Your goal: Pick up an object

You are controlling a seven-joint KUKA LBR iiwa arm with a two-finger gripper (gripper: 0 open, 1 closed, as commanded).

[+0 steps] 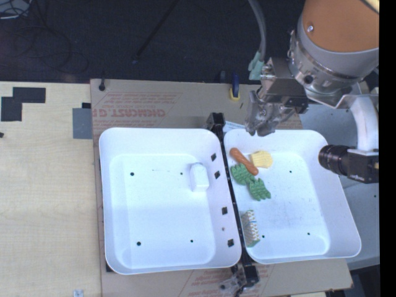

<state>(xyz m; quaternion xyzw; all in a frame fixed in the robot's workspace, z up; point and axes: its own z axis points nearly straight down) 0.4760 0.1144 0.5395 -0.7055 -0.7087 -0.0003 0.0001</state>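
Observation:
My gripper (pixel 263 126) hangs over the back edge of the right bin (pixel 334 240), with nothing visible between its fingers. Just below it in that bin lie an orange carrot-shaped piece (pixel 243 161), a yellow corn-like piece (pixel 262 159) and a green leafy toy (pixel 250 182). A small grey ribbed brush-like object (pixel 249 227) rests near the bin's front left. In the left bin (pixel 124 246) sits one white block (pixel 198 177), close to its right side.
A black clamp strip (pixel 223 190) runs between the two bins. Brown cardboard (pixel 148 107) lies under the bins. A black cylindrical device (pixel 346 161) juts in over the right bin's right rim. The arm's large orange-and-grey wrist (pixel 337 36) looms above.

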